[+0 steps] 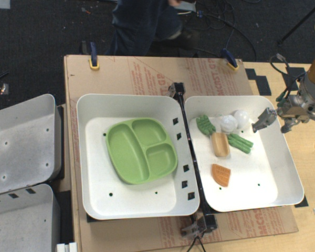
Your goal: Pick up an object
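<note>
Left bin [94, 140]: green divided plate [142, 150], mid-frame.
Right bin [283, 182]: toy cluster – green pieces [240, 143], tan block [220, 144], white balls [234, 121], orange wedge [221, 175].
Gripper [275, 118]: right edge, above bin rim – jaws can't tell.
Key relation: balls lie just left of gripper, nearest pick.

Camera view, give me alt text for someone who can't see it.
A robot gripper hovers at the right bin's upper right edge, near a cluster of white, green, tan and orange toy items. The left bin holds a green divided plate.
</note>
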You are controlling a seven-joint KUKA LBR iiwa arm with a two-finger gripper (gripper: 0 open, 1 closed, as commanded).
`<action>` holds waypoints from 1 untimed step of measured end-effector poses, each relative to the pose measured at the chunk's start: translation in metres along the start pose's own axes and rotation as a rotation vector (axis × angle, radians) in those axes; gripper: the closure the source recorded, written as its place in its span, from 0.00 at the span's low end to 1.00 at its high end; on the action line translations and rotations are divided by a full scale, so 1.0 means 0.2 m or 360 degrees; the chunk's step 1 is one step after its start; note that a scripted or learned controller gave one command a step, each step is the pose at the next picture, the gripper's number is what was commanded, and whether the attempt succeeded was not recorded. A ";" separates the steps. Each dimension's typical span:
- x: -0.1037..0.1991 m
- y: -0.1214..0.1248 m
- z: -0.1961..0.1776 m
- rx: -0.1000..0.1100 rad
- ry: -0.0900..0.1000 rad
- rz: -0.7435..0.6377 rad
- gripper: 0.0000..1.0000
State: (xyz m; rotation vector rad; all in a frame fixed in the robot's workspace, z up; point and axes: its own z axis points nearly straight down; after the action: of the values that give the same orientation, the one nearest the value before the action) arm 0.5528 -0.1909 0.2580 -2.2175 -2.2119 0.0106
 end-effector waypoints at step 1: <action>0.00 0.01 -0.03 -0.0017 -0.0004 -0.0005 0.00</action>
State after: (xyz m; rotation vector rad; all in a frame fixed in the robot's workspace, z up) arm 0.5551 -0.1904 0.2643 -2.2207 -2.2219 0.0014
